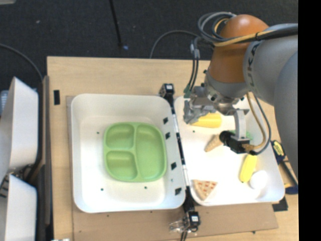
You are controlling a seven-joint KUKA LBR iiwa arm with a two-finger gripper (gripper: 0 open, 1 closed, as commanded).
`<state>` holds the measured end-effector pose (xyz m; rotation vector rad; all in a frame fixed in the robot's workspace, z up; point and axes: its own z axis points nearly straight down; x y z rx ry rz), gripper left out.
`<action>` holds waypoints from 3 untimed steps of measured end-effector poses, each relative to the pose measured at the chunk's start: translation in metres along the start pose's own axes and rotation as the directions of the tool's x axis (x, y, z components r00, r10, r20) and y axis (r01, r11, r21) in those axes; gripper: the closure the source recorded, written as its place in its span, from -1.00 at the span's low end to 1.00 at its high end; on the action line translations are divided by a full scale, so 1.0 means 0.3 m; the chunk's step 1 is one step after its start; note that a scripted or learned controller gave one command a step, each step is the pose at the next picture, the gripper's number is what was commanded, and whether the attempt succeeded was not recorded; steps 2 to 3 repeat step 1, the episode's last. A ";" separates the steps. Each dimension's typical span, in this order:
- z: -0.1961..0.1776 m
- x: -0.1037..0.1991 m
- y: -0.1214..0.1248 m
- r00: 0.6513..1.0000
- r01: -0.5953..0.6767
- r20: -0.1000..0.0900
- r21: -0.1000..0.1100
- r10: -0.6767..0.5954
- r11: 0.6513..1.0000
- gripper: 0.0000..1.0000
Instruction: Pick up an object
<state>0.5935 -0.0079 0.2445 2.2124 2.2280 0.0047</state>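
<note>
Yellow toy piece (210,120) lies at the far end of the right-hand bin (225,177), just beside the gripper (193,112); gripper state can't be told. Pizza slice (204,188) near front corner. Green divided plate (134,151) in left-hand bin (90,134).

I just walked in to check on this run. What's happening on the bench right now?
The robot arm reaches in from the right, and its hand is low in the right bin, right beside a yellow block. I can't tell whether it has a hold on it. A cone, a pizza slice, a long yellow piece and a white ball lie nearby. The left bin holds a green plate.
</note>
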 end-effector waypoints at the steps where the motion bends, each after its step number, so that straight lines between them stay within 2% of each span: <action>1: -0.026 0.191 0.040 1.000 0.002 -0.001 0.001 -0.002 1.000 1.00; 3: -0.026 0.191 0.040 1.000 0.002 -0.001 0.001 -0.002 1.000 1.00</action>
